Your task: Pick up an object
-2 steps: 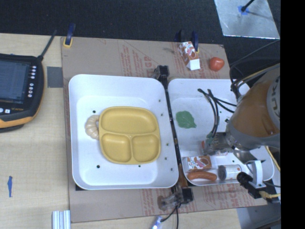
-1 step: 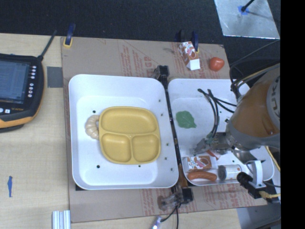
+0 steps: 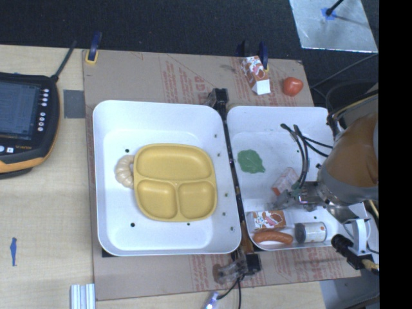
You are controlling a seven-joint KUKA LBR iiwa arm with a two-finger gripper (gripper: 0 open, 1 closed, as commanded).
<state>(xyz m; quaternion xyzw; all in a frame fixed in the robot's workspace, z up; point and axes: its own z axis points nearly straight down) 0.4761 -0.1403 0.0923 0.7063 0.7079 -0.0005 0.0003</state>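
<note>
From the overhead camera I note a wooden bench with a cardboard sheet under two white bins. The left bin holds a yellow tray. The right bin holds a green piece, a hot dog and a can. The gripper hangs over the right bin; I cannot tell the state of its fingers. Beyond the bench lies dark floor.

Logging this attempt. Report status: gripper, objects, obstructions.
Gripper low in right bin, nothing seen held. Small packet beside it; green piece apart. Carton, hot dog, can crowd near wall.
</note>
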